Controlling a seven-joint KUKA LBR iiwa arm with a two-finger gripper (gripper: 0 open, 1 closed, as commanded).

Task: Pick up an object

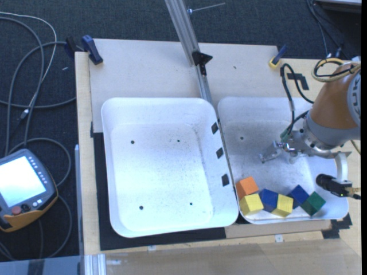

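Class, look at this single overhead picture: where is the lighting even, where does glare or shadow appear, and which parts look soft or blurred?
Camera view: light falls evenly on the two shallow white bins, whose floors look bright but keep their speckle; a short soft shadow lies under the two-finger gripper; the small coloured cubes are slightly soft-edged; the handheld screen is washed out white.

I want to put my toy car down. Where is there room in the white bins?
The left bin has bare floor from wall to wall. In the right bin, the back part is bare. Its front edge is crowded with blocks, and the gripper hangs above them.
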